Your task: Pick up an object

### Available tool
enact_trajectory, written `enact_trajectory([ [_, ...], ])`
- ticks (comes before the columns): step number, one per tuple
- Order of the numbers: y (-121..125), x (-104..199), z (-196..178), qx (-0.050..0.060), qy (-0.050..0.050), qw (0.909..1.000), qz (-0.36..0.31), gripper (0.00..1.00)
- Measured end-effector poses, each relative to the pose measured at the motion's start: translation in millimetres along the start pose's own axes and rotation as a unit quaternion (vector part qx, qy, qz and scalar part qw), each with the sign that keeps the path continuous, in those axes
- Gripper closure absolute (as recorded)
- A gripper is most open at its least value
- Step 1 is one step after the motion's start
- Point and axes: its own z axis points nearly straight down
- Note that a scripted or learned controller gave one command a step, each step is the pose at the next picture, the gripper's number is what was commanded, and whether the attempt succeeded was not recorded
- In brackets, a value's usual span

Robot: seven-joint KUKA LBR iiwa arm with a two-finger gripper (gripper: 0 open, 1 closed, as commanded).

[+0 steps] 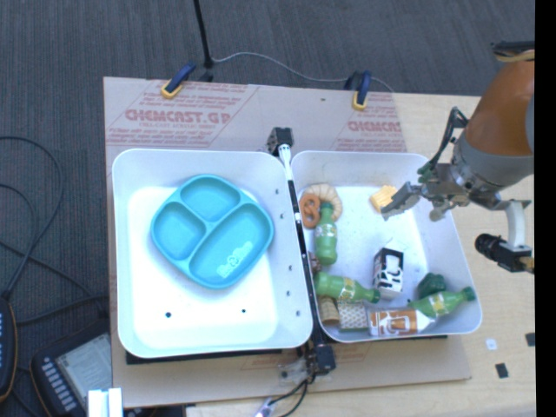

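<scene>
Two tool fingers spread open, nothing between them, above right bin

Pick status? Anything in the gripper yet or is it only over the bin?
Done: the arm has reached in, and the gripper hangs over the right bin near the yellow block. In hand: nothing visible between its fingers. Left: the whole pick. The pretzel, green bottles, black-and-white carton and the rest lie in the bin. The blue plate sits in the left bin.

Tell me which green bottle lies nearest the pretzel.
The green bottle just below the pretzel, almost touching it. The other two green bottles lie along the bin's near edge.
</scene>
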Motion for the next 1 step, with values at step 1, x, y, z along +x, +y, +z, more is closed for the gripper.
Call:
enact_trajectory([
  [1,-40.0,-19.9,106.9,0.000,0.000,1.0000,0.001,0.00],
])
